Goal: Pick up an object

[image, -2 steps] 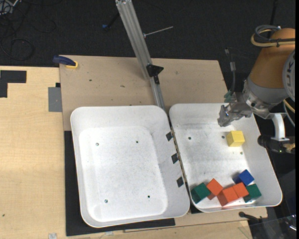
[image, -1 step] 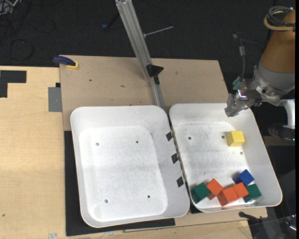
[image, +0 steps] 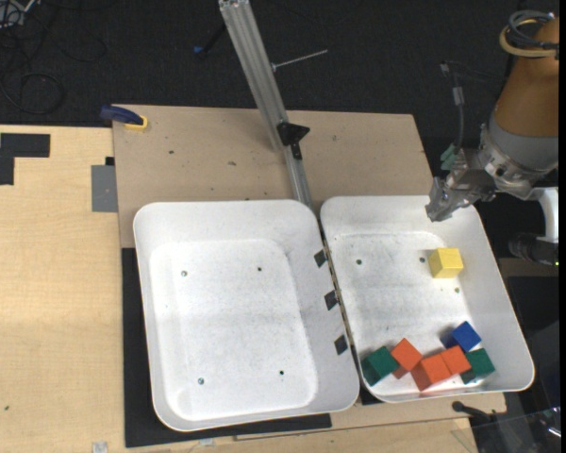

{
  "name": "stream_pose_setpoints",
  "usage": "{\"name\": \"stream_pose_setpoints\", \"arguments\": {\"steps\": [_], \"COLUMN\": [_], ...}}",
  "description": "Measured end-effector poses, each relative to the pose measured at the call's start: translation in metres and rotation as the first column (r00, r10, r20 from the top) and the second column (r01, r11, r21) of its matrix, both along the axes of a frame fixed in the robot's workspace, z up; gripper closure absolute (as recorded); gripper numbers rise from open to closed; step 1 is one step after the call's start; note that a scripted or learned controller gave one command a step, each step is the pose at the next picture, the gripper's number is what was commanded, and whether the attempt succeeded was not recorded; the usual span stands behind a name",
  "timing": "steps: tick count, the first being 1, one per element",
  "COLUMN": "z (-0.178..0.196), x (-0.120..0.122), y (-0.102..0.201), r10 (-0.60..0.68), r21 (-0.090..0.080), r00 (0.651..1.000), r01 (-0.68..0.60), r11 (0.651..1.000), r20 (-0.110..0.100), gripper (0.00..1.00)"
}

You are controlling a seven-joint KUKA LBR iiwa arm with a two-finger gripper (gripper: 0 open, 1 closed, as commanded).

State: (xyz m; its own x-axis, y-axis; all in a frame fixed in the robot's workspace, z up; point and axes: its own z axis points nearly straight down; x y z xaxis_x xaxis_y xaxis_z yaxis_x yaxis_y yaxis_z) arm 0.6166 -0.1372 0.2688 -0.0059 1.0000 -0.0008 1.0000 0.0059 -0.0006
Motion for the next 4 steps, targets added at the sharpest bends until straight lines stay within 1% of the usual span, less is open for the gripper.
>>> {"name": "stream_pose_setpoints", "arguments": {"steps": [1,2,4], "z": [0.003,-0.005,-0.036], "x": [-0.018,-0.036,-0.07], "y": [0.044,0.083,0.173], "r10": [-0.003,-0.003,-0.002], "r21": [0.003,0.003,0.003], "r00": [1.0,1.0,1.0], "r01": [0.003,0.003,0.002], "r11": [1.0,1.0,1.0], "r20": [-0.003,-0.005,-0.006], "gripper": [1.0,1.0,1.0]}}
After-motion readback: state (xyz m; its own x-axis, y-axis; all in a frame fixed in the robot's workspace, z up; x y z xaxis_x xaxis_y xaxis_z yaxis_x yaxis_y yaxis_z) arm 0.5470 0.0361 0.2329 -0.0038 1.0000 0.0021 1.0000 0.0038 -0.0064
